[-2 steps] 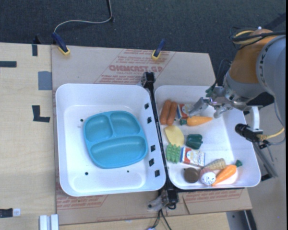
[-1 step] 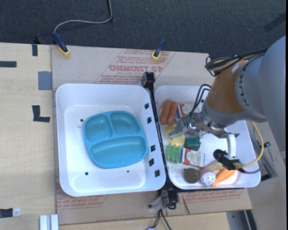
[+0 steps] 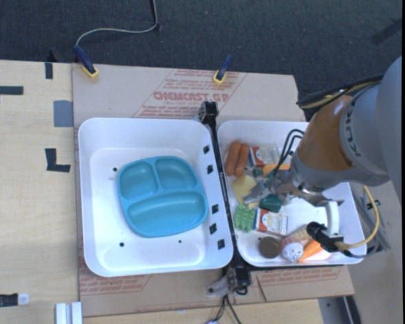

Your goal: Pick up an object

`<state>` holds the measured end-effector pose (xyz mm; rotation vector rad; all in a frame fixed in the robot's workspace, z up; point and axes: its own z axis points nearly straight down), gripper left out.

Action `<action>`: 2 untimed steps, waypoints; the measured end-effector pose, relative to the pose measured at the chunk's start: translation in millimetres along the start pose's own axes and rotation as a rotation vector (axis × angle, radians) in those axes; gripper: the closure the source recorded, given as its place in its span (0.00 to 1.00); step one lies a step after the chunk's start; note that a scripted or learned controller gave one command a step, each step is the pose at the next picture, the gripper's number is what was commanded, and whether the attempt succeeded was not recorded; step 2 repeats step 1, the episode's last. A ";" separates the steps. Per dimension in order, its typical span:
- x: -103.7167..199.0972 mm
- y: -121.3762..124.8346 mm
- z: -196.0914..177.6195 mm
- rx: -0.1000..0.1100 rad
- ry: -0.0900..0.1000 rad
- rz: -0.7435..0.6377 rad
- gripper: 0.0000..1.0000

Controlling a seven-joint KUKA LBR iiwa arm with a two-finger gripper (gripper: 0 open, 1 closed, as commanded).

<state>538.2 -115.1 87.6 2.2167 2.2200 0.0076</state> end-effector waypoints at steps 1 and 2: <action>-1.2 0.1 -9.2 -0.001 -0.003 0.001 1.00; -1.2 0.1 -9.2 -0.001 -0.003 0.001 1.00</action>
